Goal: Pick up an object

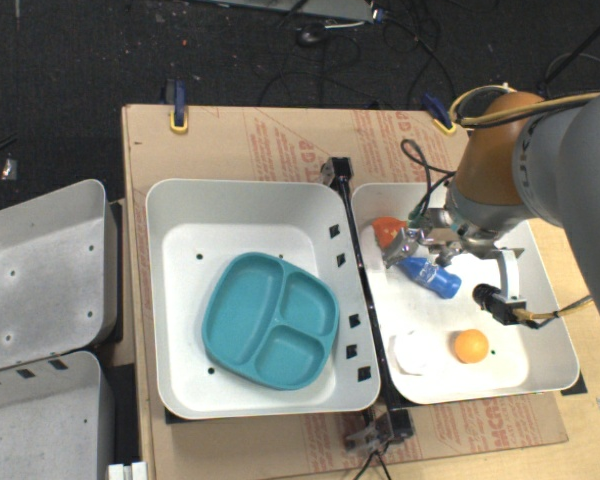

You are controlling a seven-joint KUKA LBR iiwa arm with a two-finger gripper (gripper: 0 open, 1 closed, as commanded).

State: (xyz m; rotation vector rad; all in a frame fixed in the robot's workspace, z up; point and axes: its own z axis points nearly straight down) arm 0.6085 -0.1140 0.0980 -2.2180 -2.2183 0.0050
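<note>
end effector (420, 246) over blue cylinder (430, 276) — right bin (550, 373) | near divider edge

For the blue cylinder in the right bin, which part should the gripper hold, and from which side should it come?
Probably the middle of the blue cylinder, from straight above. It lies on its side, slanting from upper left to lower right in the right bin, so the fingers should close across its narrow width, not along its length. The red object lies near its upper-left end, so the middle leaves more room.
</note>
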